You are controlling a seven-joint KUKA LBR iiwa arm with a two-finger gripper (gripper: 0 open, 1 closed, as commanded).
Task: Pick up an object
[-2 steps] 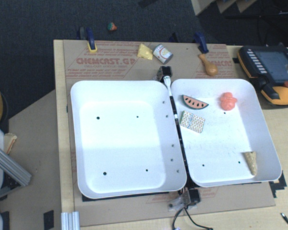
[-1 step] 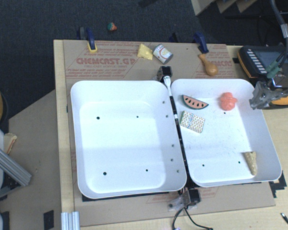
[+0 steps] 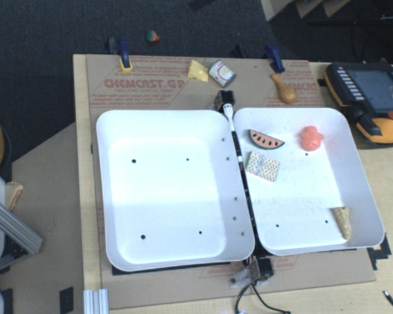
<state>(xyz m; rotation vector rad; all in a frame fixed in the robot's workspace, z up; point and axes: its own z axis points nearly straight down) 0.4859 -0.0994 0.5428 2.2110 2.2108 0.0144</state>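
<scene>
White right bin [image 3: 354, 175] holds every candidate: watermelon slice [image 3: 266, 139] at its far left, patterned card [image 3: 262, 167] just nearer, pink lump [image 3: 310, 138] far right, tan wedge [image 3: 342, 222] near right. Nothing lifted; pick not begun; gripper state cannot be told

Both bins, the left bin [image 3: 118, 195] and the right bin [image 3: 354, 175], look like smooth white plastic with a soft sheen. They sit on a matt brown cardboard sheet [image 3: 150, 82] printed in red. Inside the right bin, the watermelon slice [image 3: 266, 139] looks like glossy plastic; the patterned square [image 3: 262, 167] beside it looks like cloth.
</scene>
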